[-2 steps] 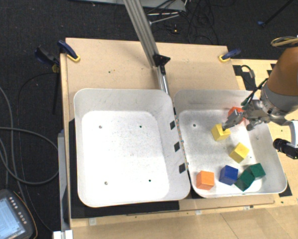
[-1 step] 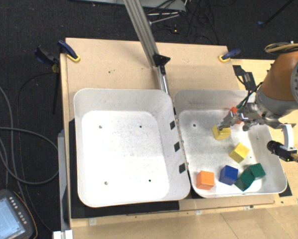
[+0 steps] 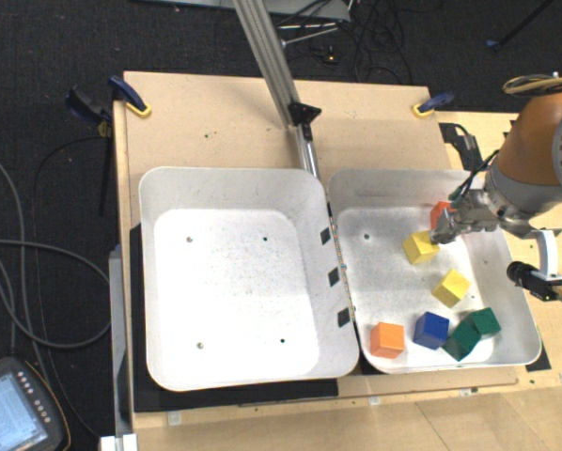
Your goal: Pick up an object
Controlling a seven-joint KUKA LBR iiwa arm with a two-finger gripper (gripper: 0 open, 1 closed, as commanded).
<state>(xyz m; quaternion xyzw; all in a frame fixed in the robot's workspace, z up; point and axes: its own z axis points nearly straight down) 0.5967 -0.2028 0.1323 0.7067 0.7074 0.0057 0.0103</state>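
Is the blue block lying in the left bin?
No. The blue block lies in the right bin, between the orange block and the green blocks.

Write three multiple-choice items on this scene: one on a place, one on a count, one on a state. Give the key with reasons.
1. Which bin holds the blocks?
A. The right bin
B. The left bin
C. Both bins

2. How many yellow blocks are there?
A. One
B. Two
C. Four

3. Where is the gripper?
A. Over the left bin
B. Low in the right bin, beside a yellow block
C. Outside both bins

Key:
1 A, all blocks lie in the right bin.
2 B, one yellow block sits by the gripper, another yellow block nearer the front.
3 B, the gripper is down next to the upper yellow block.
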